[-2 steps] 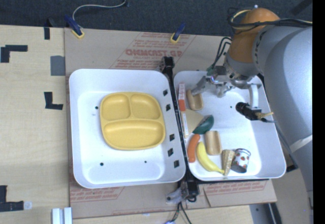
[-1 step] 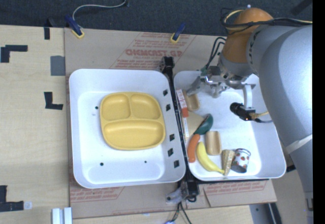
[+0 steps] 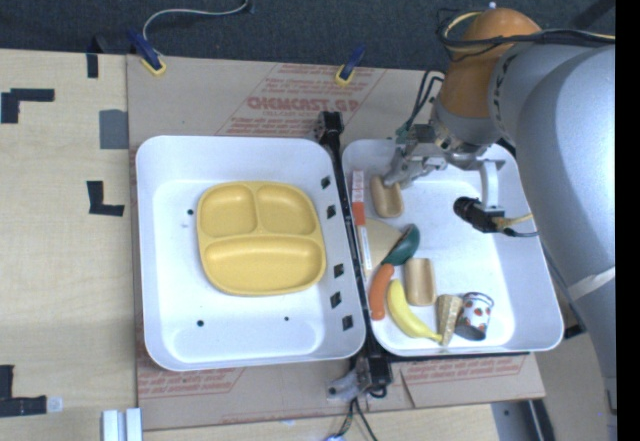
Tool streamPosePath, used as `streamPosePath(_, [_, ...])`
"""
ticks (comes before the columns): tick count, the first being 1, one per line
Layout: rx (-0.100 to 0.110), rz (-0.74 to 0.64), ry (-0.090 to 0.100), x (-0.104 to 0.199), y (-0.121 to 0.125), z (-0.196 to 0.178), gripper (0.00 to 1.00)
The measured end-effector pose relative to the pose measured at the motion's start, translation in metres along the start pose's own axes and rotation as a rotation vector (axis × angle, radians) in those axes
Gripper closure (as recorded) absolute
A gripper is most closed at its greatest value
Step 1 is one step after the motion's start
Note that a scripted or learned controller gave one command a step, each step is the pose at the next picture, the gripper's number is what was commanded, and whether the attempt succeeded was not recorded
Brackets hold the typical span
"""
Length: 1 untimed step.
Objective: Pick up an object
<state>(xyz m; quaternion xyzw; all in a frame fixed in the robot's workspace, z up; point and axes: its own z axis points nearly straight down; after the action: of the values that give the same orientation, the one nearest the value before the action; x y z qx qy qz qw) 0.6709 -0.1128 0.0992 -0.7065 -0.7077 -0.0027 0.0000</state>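
**binwatcher:** so where's the arm sitting in this one?

**kuka_fan:** The grey arm with the orange band (image 3: pixel 570 139) comes in from the right. Its two-finger gripper (image 3: pixel 400 169) is low over the back left corner of the right-hand shallow white bin (image 3: pixel 530 279). Right at its tip there's a small tan rounded toy bread piece (image 3: pixel 386 199), close to that bin's left wall. Touching it or just above it? Honestly can't say.

**binwatcher:** has it actually grabbed it?

**kuka_fan:** Can't tell. From this angle I can't make out whether the gripper is open or closed, or whether it has hold of anything.

**binwatcher:** what else is in there?

**kuka_fan:** Everything else is nearer the front of the same bin. There's a dark green curved toy piece (image 3: pixel 403 244) with an orange toy carrot (image 3: pixel 380 291) just below it. A tan rectangular block (image 3: pixel 420 281) sits beside the carrot. A yellow toy banana (image 3: pixel 408 317) lies under those. Then a pale wedge-shaped piece (image 3: pixel 449 317) is right against a small white and dark round thing (image 3: pixel 476 317). A thin red-and-white stick (image 3: pixel 358 221) lies along the left wall.

**binwatcher:** and the other bin?

**kuka_fan:** The left-hand shallow white bin (image 3: pixel 160 229) holds a yellow plastic divided plate (image 3: pixel 262 239) with three compartments, roughly in the middle. Both bins sit on a brown cardboard sheet (image 3: pixel 260 99).
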Motion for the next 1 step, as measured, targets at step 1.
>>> streamPosePath(1, [0.0, 0.0, 0.0, -0.0001, -0.0001, 0.0001, 0.0])
